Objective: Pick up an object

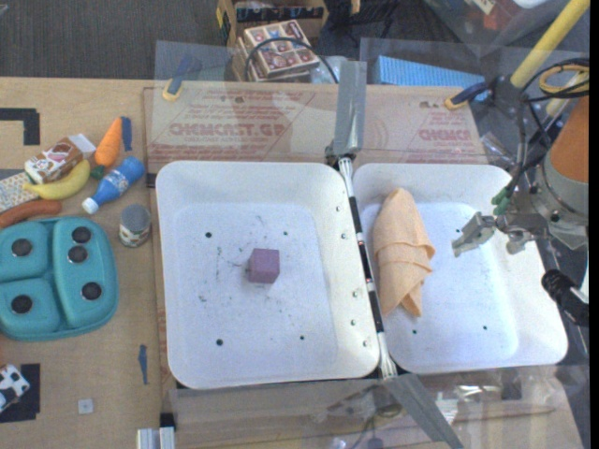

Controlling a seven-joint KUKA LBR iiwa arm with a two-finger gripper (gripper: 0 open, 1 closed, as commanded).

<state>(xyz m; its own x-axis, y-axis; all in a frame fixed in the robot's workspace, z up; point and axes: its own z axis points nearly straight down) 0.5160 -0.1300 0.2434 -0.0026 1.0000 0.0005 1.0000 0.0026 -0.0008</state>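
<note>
A small purple cube point(263, 266) lies near the middle of the left bin point(187, 195). In the right bin point(524, 344), a folded orange cloth point(401, 251) rests against the left wall. My gripper point(491, 240) hangs over the right half of the right bin, well to the right of the cloth. Its fingers point(467, 239) are spread open with nothing between them. The arm's orange band point(571, 148) sits at the view's right edge.
Left of the bins, the bench holds a teal moulded tray point(54, 276), a small can point(135, 224), a blue bottle point(114, 184), a banana point(58, 185) and a carrot point(110, 142). A cardboard box point(271, 12) stands behind the bench. Cables hang near the arm.
</note>
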